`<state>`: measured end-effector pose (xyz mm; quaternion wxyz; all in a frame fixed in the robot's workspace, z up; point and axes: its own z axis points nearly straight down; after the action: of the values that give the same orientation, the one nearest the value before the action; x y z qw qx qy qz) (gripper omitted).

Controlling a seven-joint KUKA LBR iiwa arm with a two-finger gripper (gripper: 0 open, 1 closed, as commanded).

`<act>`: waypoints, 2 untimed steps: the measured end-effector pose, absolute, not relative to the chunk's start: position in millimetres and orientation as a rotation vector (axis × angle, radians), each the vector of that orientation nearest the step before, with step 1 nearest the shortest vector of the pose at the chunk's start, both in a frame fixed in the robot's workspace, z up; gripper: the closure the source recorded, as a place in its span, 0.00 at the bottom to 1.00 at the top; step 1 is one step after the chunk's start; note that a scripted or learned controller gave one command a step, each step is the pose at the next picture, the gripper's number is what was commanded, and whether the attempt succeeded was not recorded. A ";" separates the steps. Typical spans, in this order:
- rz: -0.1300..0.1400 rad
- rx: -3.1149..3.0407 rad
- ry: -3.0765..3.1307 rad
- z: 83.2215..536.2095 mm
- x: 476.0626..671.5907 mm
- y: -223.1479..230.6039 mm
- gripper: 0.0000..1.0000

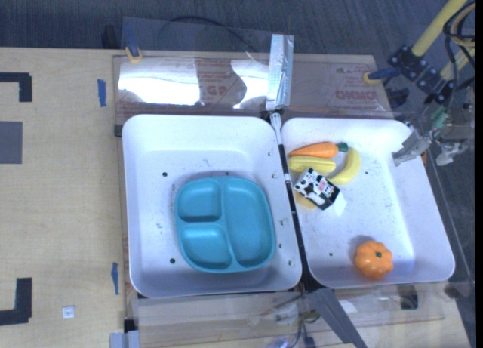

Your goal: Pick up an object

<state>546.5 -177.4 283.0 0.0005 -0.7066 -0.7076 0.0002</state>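
Gripper (425, 145): sat at the right bin's (400, 210) far right rim; finger state could not be told.
Right bin: held a carrot (315, 150), banana (341, 167), black-and-white toy (317, 188) and pumpkin (373, 257).
Left bin (151, 188): held 1 blue divided tray (224, 223).

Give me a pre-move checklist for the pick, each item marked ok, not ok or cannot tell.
1. Targets present: ok. The carrot, banana, black-and-white block and small pumpkin lie in the right bin.
2. An isolated target: ok. The pumpkin sits apart from the others.
3. Cluster separation: not ok. Carrot, banana and block touch or overlap.
4. Gripper over a target: not ok. It is at the right bin's far right edge, away from every object.
5. Finger opening: cannot tell.
6. Left bin: ok. It holds a blue divided tray.
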 end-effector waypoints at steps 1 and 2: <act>0.009 -2.283 -2.143 185.4 600.3 -152.4 0.00; -0.006 -2.285 -2.165 242.1 624.1 -151.2 0.00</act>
<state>624.1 -151.2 242.1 -0.0030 -0.7258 -0.6878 -0.0019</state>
